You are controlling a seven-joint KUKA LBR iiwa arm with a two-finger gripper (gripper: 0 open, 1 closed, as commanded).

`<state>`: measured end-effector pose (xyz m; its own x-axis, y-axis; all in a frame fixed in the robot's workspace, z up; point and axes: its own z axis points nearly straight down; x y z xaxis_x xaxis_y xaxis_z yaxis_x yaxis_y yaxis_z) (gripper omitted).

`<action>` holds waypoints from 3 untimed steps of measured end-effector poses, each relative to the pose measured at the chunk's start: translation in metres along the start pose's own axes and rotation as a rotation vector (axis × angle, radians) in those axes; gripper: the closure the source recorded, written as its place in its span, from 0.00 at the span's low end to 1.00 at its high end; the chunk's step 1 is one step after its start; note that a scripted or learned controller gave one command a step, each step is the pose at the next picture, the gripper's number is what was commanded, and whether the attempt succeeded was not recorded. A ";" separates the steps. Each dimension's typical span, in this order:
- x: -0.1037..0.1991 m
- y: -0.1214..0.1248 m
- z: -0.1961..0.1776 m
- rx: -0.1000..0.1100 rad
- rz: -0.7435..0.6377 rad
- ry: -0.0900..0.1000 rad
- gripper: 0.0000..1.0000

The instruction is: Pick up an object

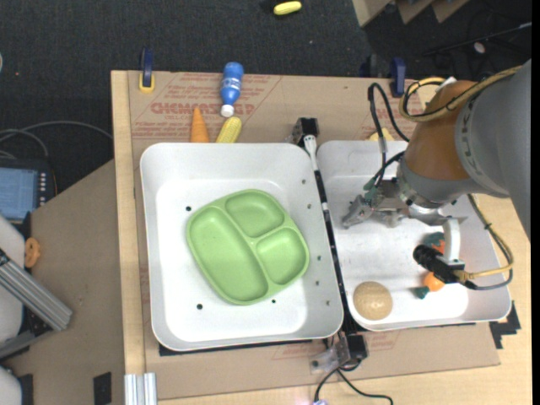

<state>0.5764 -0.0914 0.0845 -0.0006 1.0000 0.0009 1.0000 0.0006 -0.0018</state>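
Nearest us, lower right, a tan ball (372,300) lies loose in the right bin (472,310). Our gripper (353,217) hovers mid-bin, grasping nothing we can see, so the pick remains undone.

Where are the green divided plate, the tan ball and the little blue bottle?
green divided plate (246,245), camera view, central ridge.
tan ball (372,299), camera view, top.
blue bottle (230,88), camera view, body.

Green divided plate (246,245) sits mid left bin (160,226); gripper (359,212) hangs over right bin (396,315), tan ball (372,300) at its front edge
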 end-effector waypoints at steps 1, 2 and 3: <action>0.000 0.000 0.000 0.000 0.000 0.000 0.00; -0.041 0.018 -0.002 -0.006 0.003 -0.004 0.00; -0.117 -0.060 0.000 0.005 0.011 -0.001 0.00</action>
<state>0.5165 -0.2086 0.0844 0.0102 0.9999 -0.0006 0.9999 -0.0102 -0.0065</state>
